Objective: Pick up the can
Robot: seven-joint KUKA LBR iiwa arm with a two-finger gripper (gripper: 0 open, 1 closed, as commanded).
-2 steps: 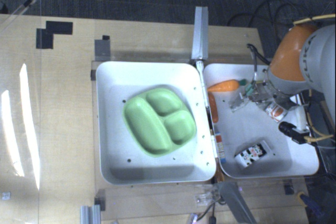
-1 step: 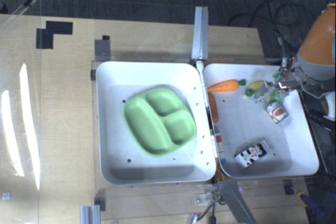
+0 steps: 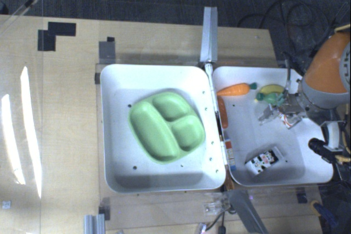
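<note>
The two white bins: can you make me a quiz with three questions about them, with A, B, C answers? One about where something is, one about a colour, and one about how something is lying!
1. Where is the green divided plastic plate?
A. In the left white bin
B. In the right white bin
C. On the wooden bench outside the bins

2. What colour is the long pointed toy carrot?
A. Blue
B. Orange
C. Purple

3. How is the small dark can placed?
A. Stacked on the green plate
B. Held between the fingers of the gripper
C. Lying alone on the floor of the right bin

Answers:
1. A, the plate sits in the middle of the left bin.
2. B, the carrot by the right bin's top edge is orange with a green tip.
3. C, the can lies near the bin's front, apart from the gripper.
</note>
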